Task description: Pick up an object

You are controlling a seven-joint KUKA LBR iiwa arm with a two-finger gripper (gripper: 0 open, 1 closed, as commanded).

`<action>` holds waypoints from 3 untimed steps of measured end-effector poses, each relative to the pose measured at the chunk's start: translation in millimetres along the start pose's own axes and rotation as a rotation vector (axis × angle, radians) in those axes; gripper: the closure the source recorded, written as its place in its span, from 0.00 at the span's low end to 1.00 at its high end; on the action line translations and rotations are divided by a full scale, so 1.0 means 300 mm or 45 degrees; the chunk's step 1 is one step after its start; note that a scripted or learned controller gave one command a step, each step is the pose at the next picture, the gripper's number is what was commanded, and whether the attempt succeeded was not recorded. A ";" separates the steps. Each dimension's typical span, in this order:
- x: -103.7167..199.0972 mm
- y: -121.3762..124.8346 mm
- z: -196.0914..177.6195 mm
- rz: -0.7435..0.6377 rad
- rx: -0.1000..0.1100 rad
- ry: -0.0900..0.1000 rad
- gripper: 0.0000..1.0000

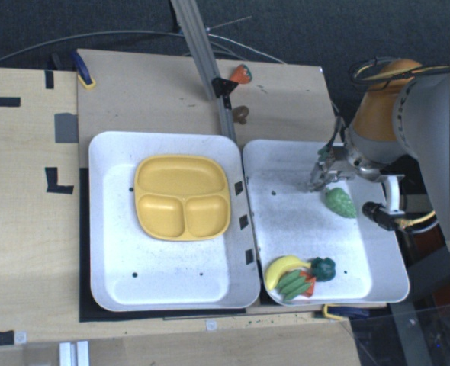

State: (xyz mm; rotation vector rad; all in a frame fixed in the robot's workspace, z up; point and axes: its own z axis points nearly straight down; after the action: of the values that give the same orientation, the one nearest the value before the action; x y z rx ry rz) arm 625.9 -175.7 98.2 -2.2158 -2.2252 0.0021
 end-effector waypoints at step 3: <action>0.148 0.017 -0.350 -0.002 -0.001 0.002 1.00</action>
State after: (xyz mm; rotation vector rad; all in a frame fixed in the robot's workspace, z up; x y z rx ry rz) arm 630.9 -131.2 203.2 -2.2136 -2.2269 -0.0005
